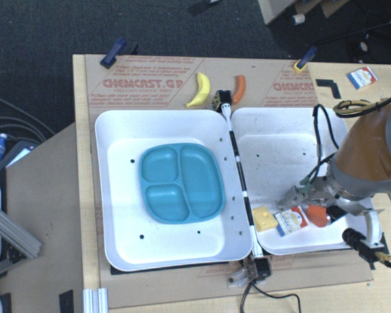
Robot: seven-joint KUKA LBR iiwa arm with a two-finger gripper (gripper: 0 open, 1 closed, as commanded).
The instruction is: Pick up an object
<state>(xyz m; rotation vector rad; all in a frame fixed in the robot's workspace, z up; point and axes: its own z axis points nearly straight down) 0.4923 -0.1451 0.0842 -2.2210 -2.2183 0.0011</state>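
In the right bin (274, 155) three small objects lie near the front edge: a yellow block (264, 218), a small white, blue and orange carton (290, 222) and a red-orange round piece (317, 215). My gripper (301, 197) hangs low in this bin, just above and behind the carton and the round piece. The grey and orange arm (368, 155) comes in from the right and hides the bin's right part. I see nothing clearly lifted off the bin floor.
A blue divided plate (181, 182) lies in the left bin (117, 142). A yellow banana (199, 90) and an orange carrot (239, 89) rest on the bench behind the bins. Black cables (322, 132) loop over the right bin.
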